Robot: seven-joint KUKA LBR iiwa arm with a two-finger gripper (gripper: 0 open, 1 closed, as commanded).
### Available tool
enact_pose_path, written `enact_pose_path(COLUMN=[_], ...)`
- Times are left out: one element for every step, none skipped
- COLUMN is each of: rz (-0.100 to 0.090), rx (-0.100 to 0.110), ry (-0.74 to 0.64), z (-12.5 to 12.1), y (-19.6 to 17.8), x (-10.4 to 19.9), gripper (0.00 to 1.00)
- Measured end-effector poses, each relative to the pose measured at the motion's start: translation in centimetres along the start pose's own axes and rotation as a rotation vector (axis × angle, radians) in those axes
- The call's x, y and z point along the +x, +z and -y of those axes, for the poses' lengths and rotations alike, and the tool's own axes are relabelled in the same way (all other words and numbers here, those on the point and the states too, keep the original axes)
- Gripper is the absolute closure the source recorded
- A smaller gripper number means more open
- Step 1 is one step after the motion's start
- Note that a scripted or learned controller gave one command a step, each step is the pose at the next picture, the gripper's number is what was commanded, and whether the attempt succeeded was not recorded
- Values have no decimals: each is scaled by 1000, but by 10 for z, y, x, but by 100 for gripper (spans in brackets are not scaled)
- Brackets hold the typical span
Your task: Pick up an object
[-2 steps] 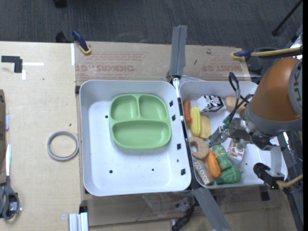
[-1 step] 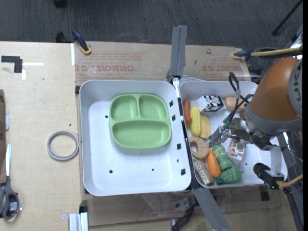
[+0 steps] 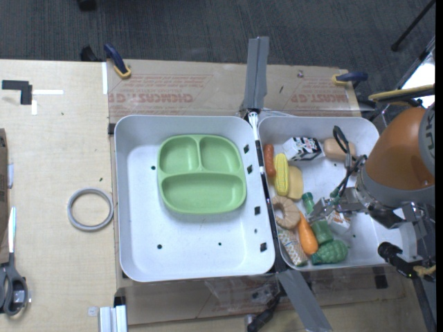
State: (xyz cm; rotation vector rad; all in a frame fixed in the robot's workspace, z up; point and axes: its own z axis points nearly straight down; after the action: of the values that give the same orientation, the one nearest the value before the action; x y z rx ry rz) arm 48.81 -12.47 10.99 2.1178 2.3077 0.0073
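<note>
- Toy food is what I'm after, and all of it sits piled in the right bin (image 3: 360,124), mostly along its left wall.
- From my overhead camera I count one carrot (image 3: 307,238), one green leafy piece (image 3: 331,252), one donut (image 3: 286,213), one yellow corn-like piece (image 3: 281,173), one small black-and-white carton (image 3: 304,148) and one tan, bread-like piece (image 3: 338,149) at the back.
- Gripper (image 3: 324,210) is down in that bin, right over the carrot and a small green bottle (image 3: 307,203), so the clutter crowds it on every side. Can't tell from here whether its fingers are spread or clamped, or whether anything is in them.
- Left bin (image 3: 131,206) has a single green divided plate (image 3: 202,173) with three compartments.
- Out on the bench: one grey tape ring (image 3: 91,209) and one pair of scissors (image 3: 12,282) at the left edge.
- Cardboard (image 3: 228,88) behind the bins has red print, upside down, too blurry for me to read properly.
</note>
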Motion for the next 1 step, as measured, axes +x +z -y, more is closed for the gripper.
enact_pose_path(rz=[16], rx=[-19], ry=[-82], z=[2], y=[4], x=[6], gripper=[0])
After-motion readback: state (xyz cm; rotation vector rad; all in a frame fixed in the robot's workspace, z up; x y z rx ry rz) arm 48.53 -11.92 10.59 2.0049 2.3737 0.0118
